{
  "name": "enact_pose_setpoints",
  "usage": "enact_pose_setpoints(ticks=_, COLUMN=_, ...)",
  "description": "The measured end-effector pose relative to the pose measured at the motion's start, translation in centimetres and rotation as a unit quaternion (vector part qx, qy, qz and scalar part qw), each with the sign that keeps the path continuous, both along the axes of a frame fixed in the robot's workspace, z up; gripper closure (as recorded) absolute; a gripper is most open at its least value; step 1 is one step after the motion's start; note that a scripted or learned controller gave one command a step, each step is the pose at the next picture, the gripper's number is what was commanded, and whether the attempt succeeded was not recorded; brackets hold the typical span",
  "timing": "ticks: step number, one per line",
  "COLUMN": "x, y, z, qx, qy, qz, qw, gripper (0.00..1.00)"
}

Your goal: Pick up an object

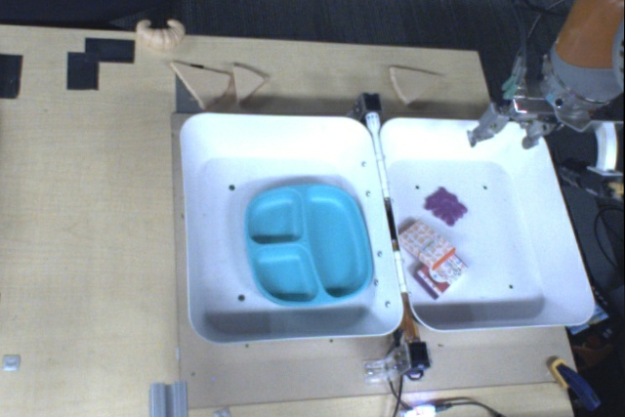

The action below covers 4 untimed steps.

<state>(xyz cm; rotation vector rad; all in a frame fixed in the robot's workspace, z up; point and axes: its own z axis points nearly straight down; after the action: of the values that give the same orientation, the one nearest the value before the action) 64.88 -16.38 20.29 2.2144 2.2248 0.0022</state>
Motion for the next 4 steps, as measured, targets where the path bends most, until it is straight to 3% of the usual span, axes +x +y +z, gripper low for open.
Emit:
enact_pose_setpoints(ticks=1, x=-3.8, y=3.9, z=-10.9, qx=0.0009, qy=0.002, qz=0.001, qw=1.0000, gripper=0.00)
enact_pose_setpoints(ticks=2, x=-3.6, y=3.9, z=-9.6, qx=0.0003, qy=-0.002, qz=0.001, qw=1.0000, gripper=1.00)
enact_pose_setpoints(ticks=3, x=0.0, y=-4.3, z=-4.2, qx=-0.0008, qy=-0.002, qz=-0.001, qw=1.0000, gripper=1.00)
enact_pose_setpoints(ticks=4, x=0.0, y=-4.2, z=-4.2, qx=-0.0002, qy=-0.001, qz=0.000, qw=1.0000, gripper=0.00)
